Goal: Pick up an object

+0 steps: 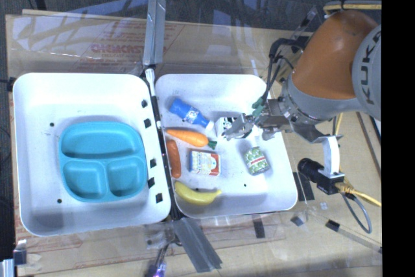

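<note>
**A:** Where is the gripper (pixel 235 127) now?

**B:** Low over the right bin (pixel 275 194), near its middle, just right of the carrot (pixel 188 137). I cannot tell how it is set or whether it has hold of anything; that end is a blur of metal against white.

**A:** So what could it pick?

**B:** Everything loose lies in that bin: a blue bottle (pixel 188 113) toward the back, the carrot, a sausage (pixel 174 158) along the left wall, a small red and white carton (pixel 205 163), a green packet (pixel 257 161) and a banana (pixel 197 194) at the front.

**A:** Best approach?

**B:** I'd judge the carrot or the carton closest. Come straight down, close across the narrow side, then lift slowly.

**A:** What gets in the way?

**B:** Crowding. The carrot, sausage and carton lie close together, so a slanted descent could nudge a neighbour. The left bin (pixel 26 139) bears a blue divided tray (pixel 102 161), well apart.
</note>
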{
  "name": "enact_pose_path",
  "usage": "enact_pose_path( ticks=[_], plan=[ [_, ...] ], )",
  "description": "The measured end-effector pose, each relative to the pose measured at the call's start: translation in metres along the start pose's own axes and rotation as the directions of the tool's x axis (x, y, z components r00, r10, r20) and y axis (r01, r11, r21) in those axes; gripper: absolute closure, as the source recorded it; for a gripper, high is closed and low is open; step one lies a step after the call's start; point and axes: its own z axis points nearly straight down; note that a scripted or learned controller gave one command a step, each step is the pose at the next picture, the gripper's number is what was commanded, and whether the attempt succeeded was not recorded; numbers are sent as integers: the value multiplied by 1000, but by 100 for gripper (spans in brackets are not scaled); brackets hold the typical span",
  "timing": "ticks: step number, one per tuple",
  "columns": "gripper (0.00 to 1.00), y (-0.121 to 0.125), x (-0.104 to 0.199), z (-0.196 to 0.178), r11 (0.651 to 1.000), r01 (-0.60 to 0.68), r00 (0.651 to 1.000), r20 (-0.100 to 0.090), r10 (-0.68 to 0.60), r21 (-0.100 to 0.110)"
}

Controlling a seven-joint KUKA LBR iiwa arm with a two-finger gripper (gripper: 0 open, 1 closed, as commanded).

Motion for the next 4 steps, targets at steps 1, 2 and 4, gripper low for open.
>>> enact_pose_path(
  ticks=[1,2,4],
  plan=[
    [0,19,40,83,998,67,998,0,-67,1],
    [0,57,25,183,1000,5,1000,0,-5,1],
    [100,141,24,-17,988,156,988,2,-156,-4]
  ],
)
